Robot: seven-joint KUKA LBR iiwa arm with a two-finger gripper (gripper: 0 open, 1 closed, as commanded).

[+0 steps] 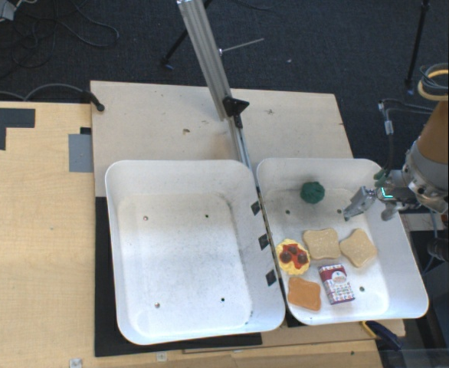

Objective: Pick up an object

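Note:
The right bin holds several small objects. A dark green ball lies near its back. Two tan toast slices rest side by side in the middle. A red and yellow toy food piece sits by the left wall, with an orange wedge and a small red box toward the front. My gripper hangs over the bin's right side, above and behind the right toast slice, to the right of the green ball. It is open with nothing between its fingers.
The left bin sits beside the right one, with black clips along the shared wall. A slanted aluminium rail rises behind the bins. A wooden bench top lies to the left.

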